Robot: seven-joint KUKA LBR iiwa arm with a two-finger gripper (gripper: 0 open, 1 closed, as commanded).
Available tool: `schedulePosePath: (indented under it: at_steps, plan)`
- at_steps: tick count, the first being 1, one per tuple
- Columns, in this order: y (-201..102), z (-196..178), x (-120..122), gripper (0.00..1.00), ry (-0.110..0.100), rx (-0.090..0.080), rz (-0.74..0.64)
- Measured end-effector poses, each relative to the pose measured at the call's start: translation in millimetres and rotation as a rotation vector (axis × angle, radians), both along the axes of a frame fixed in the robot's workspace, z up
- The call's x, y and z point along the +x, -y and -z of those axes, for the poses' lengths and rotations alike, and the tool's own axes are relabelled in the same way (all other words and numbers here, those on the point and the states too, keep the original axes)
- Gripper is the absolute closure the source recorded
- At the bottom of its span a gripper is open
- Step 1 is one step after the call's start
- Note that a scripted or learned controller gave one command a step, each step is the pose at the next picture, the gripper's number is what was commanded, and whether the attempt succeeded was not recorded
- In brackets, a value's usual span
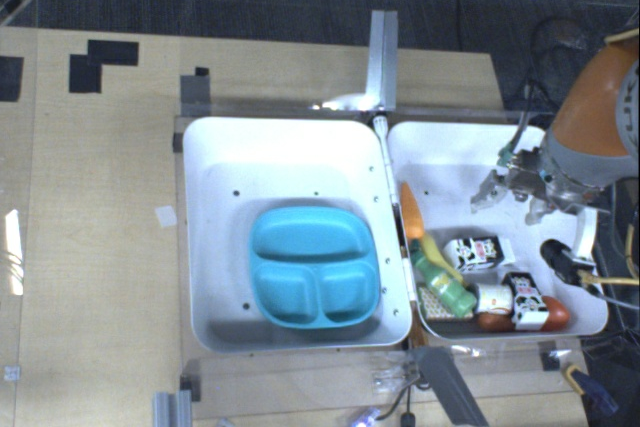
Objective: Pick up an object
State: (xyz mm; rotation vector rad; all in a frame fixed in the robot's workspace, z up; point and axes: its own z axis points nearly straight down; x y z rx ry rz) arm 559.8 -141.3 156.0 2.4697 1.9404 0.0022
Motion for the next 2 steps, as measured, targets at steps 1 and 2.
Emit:
schedulePosePath:
  at_steps: [1,2]
  plan:
    - [-34,66,-35,0.00,0.014,-0.002,0.023]
    - [-16,67,14,0.00,0.011,0.001,0.428]
